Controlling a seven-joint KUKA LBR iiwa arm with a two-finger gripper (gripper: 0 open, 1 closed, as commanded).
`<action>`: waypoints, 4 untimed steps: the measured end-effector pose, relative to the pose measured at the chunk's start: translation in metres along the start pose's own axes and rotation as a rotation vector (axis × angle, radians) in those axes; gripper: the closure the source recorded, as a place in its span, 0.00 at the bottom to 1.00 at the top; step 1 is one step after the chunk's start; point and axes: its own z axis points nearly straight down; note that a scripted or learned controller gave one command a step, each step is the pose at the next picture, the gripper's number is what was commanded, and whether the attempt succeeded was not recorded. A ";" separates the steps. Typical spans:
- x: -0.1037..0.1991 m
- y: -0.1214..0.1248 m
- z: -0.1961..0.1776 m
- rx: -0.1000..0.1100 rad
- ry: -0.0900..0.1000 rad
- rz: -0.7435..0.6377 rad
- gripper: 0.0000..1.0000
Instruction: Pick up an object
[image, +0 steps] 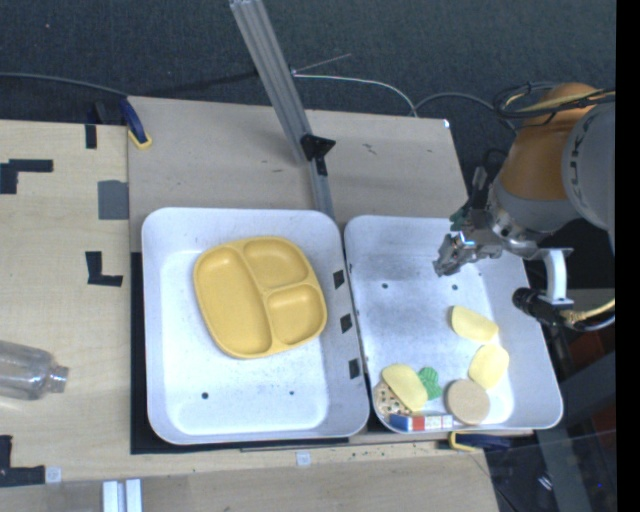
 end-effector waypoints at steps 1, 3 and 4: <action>0.021 -0.061 0.083 -0.010 -0.003 0.005 1.00; 0.069 -0.033 -0.053 -0.012 -0.003 0.002 1.00; 0.050 -0.011 -0.064 -0.011 -0.003 0.002 1.00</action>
